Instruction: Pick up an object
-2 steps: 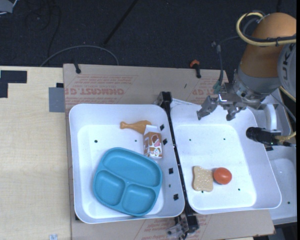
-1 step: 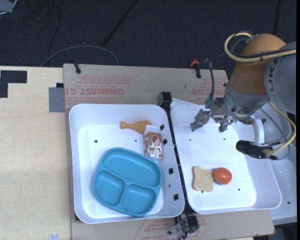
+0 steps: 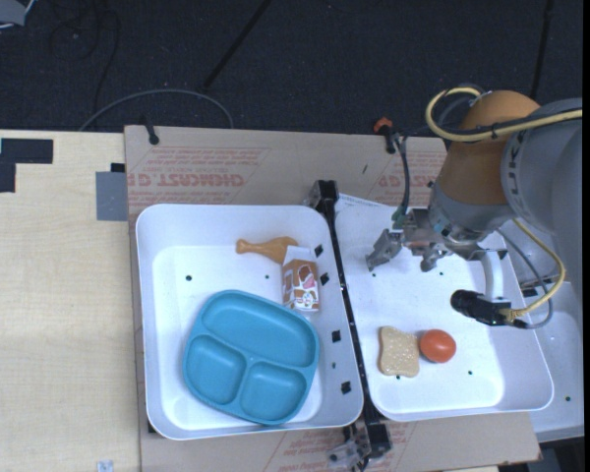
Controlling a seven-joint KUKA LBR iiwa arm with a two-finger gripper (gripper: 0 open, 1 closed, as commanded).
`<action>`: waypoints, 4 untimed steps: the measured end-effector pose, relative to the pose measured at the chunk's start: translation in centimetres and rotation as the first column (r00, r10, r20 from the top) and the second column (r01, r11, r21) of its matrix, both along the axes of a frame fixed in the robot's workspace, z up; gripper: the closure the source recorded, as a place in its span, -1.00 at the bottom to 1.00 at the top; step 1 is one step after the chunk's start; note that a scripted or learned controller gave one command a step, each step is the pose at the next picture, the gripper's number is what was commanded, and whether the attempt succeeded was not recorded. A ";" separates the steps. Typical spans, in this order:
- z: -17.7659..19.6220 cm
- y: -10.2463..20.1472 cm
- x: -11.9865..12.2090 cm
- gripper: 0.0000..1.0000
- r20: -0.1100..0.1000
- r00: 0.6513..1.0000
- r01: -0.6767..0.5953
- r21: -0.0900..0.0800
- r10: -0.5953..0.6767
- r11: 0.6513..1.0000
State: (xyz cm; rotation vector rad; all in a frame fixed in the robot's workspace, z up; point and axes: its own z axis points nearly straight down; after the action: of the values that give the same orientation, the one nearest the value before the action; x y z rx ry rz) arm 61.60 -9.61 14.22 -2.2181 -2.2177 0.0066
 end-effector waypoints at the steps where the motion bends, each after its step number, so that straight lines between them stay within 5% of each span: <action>1: -5.3 0.1 -0.1 -1.00 0.000 1.000 0.001 0.000 -0.001 1.000; 2: -4.1 0.0 -0.1 1.00 0.000 1.000 0.005 0.000 -0.005 1.000; 4: 6.8 0.8 -0.5 1.00 0.007 1.000 -0.001 0.000 0.001 1.000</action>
State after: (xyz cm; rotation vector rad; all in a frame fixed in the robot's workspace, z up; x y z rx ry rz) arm 61.10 -8.83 20.98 -2.2206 -2.2220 -0.0006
